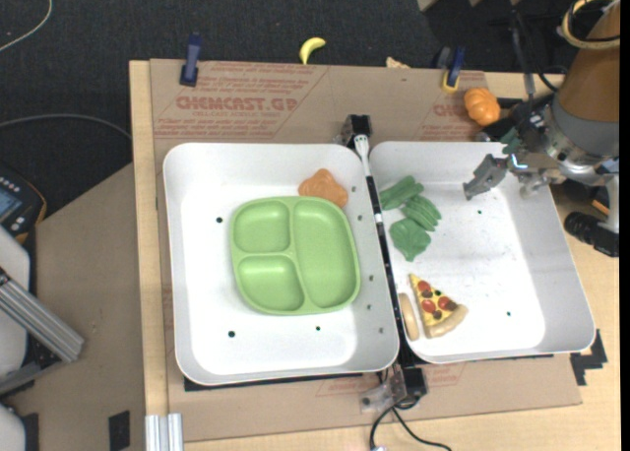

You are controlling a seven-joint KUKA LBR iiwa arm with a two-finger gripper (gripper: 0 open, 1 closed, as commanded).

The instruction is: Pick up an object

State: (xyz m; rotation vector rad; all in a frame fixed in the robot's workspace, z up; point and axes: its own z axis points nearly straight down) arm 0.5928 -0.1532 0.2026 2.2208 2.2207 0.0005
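Arm: I see the grey arm [591,114] coming in from the right, its orange band high at the far right edge, wrist over the far right corner of the right bin.
Gripper: my gripper [484,181] hangs over the far part of the right bin, dark fingers pointing left and down. I see nothing between them; how wide they stand I cannot tell from this slant.
Right bin: the white right bin [512,282] holds three things, all on its left half.
Green leaf pieces: the green leaf pieces [411,215] lie near the bin's left wall, toward the far side, left of the gripper and apart from it.
Pizza slice: the toy pizza slice [435,307] lies at the near left of that bin, crust toward the near side, well apart from the gripper.
Left bin: the left bin [197,242] sits just beside the right one, their rims touching along the middle.
Green tray: a green divided tray [293,254] with three compartments lies flat in the middle of the left bin.
Orange piece: an orange piece [323,186] touches the tray's far right corner.
Outside the bins: a small orange fruit [481,105] rests on the brown board beyond the right bin; a yellow banana toy [312,47] lies on the far edge of the board.
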